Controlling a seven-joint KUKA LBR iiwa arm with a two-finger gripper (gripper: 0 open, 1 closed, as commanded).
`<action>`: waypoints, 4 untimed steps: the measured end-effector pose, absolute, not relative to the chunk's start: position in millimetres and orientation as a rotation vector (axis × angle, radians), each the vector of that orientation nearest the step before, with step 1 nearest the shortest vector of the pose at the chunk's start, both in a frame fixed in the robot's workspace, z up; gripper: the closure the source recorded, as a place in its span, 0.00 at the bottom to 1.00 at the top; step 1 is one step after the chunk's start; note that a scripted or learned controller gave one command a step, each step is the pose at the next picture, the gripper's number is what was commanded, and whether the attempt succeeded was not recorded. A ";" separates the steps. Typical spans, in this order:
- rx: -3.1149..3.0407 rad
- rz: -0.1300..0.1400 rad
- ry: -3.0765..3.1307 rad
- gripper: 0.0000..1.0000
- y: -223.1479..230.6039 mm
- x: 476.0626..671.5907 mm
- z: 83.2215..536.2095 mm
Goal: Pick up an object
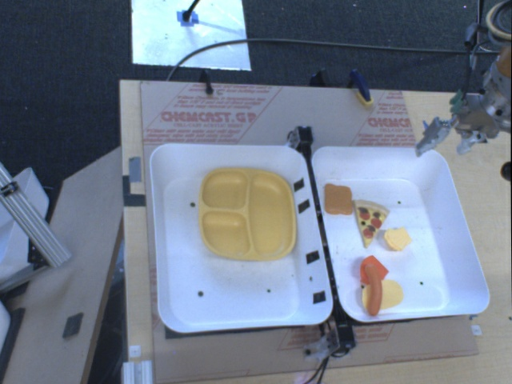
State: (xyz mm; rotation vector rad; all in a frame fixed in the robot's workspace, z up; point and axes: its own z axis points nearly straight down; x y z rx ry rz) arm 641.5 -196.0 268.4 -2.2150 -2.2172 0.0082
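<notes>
The hand (448,134) hangs spread and empty past the right bin's (460,206) far corner; approach is the step. Inside that bin, the pizza slice (370,221) awaits descent.

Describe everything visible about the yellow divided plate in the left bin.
The yellow divided plate is a rounded-square tray, pale mustard and matte, plastic by its look. Raised ridges split it into three compartments: one long section on the right side, two smaller ones stacked on the left. It lies flat, right side up and slightly rotated, near the middle of the left bin, resting on the bin's white floor. Nothing lies in it, and no other object touches it.
</notes>
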 end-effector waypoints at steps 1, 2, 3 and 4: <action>-2.219 -0.001 -2.227 0.00 -195.2 643.5 275.9; -2.217 0.002 -2.223 0.00 -187.9 639.5 217.2; -2.220 0.001 -2.223 0.00 -193.7 639.5 174.4; -2.221 0.001 -2.223 0.00 -203.8 640.7 125.1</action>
